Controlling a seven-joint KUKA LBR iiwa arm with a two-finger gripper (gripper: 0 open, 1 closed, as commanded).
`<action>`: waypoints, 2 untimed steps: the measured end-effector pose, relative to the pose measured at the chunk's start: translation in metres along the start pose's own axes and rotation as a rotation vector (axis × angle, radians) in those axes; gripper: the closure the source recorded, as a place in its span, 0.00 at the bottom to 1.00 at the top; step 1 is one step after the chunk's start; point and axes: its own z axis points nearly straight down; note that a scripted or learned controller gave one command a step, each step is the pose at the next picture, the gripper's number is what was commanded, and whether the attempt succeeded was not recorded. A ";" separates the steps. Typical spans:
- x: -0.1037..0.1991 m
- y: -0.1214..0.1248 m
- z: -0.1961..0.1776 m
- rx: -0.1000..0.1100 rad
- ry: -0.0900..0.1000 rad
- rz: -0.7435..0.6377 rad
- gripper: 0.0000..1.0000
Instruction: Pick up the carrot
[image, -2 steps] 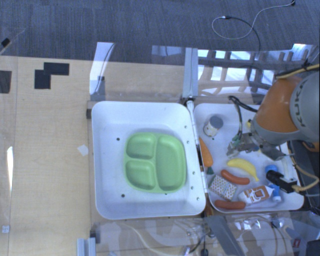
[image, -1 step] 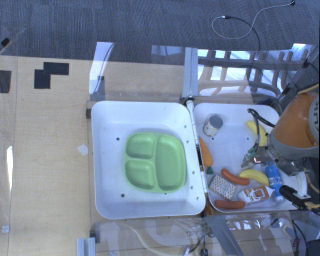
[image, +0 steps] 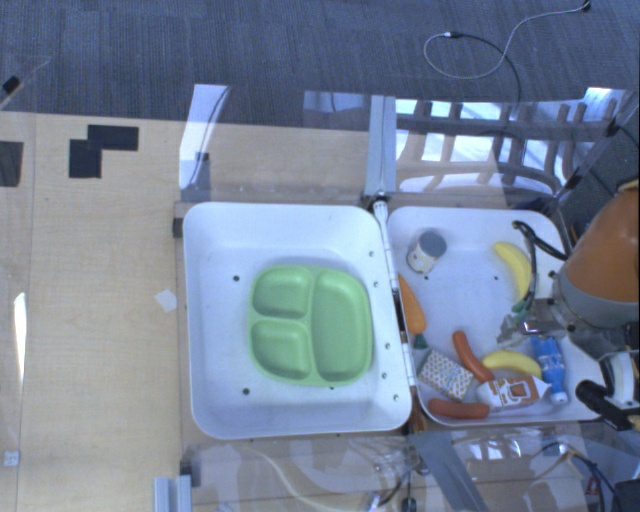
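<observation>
Gripper (image: 522, 322) — state cannot tell, low in right bin (image: 470, 225) — carrot (image: 411, 307) well apart.

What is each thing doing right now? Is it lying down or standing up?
carrot: lying flat, against the right bin's left wall, not held
green plate: flat in the left bin
can: tipped on its side
two bananas: lying flat
two sausages: lying flat
bottle: lying down
gripper: low over the right bin, away from the carrot
</observation>
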 end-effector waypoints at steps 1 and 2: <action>0.050 0.022 0.030 -0.004 -0.002 0.161 1.00; -0.022 -0.012 0.030 -0.008 -0.003 0.325 1.00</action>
